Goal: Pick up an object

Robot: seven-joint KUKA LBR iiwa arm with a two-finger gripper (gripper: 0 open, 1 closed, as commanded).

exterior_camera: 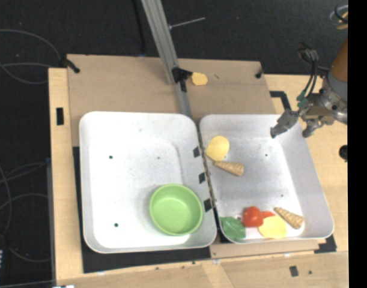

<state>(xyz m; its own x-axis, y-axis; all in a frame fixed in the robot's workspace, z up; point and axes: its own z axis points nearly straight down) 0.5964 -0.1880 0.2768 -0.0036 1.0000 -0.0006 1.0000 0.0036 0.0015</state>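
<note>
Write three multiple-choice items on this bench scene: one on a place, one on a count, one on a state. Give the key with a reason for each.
1. Where does the green bowl sit?
A. left bin, near corner
B. right bin, centre
C. on the bench beyond the bins

2. How many cone-shaped pieces lie in the right bin?
A. none
B. two
C. five

3. What is the gripper doing?
A. gripping the bowl
B. pressing on the red piece
C. hanging over the right bin's far right edge, holding nothing

Key: 1 A, the bowl rests in the left bin. 2 B, one cone lies mid-bin, another cone by the near edge. 3 C, nothing sits between its open fingers.
</note>
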